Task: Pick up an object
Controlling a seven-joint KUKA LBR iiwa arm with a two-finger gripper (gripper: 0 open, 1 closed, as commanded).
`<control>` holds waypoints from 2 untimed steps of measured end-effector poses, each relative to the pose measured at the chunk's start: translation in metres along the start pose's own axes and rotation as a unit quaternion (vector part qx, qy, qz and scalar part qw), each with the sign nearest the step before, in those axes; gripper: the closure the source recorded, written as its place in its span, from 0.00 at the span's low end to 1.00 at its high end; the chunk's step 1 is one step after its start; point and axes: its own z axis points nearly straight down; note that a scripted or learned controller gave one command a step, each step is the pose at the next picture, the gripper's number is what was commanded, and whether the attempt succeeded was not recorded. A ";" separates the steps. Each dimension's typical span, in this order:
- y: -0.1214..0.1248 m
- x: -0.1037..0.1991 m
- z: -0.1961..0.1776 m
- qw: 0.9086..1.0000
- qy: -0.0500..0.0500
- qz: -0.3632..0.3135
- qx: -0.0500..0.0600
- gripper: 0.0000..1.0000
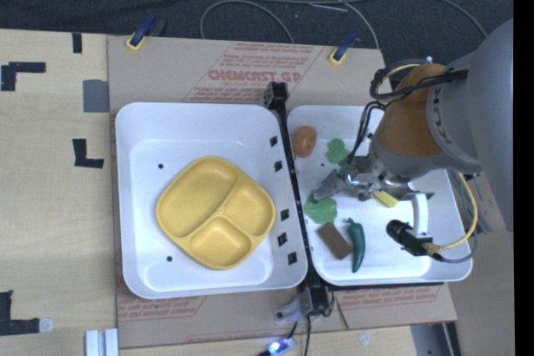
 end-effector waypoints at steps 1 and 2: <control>0.001 0.001 -0.012 1.000 0.001 -0.001 0.000 1.00; 0.004 0.001 -0.073 1.000 0.001 0.000 -0.001 1.00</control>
